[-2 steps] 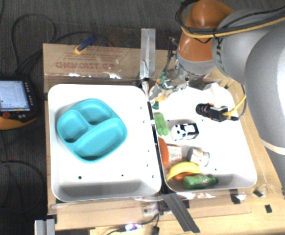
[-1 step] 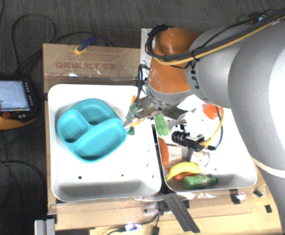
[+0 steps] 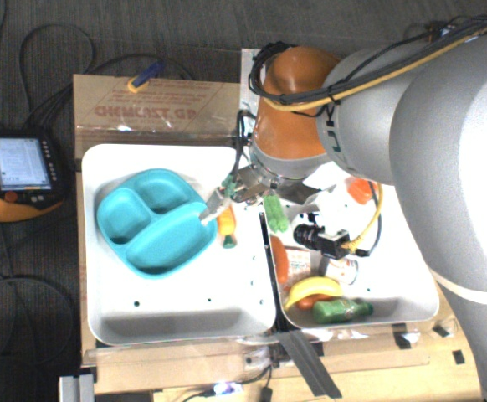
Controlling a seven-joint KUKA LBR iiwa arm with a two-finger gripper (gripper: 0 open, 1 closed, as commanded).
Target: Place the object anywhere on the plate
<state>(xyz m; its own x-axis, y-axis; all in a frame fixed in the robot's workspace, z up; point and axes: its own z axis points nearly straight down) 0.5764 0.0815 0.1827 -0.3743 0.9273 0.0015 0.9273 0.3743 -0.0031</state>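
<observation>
A teal divided plate (image 3: 156, 220) lies in the left white bin (image 3: 176, 308), and every other item is placed against it. Just off the plate's right rim, the gripper (image 3: 227, 198) hangs over an orange, carrot-like object (image 3: 228, 227) resting on the bin floor beside the plate; whether the fingers are spread or pressed together cannot be told. Farther right of the plate, the second bin (image 3: 411, 296) holds a banana (image 3: 312, 290), a green bottle (image 3: 342, 310), a green piece (image 3: 274, 212) and an orange item (image 3: 359, 191), partly hidden by the grey arm (image 3: 411, 115). Left of the plate sits a handheld control pendant (image 3: 17, 174); behind it lies a cardboard box (image 3: 156, 107).
</observation>
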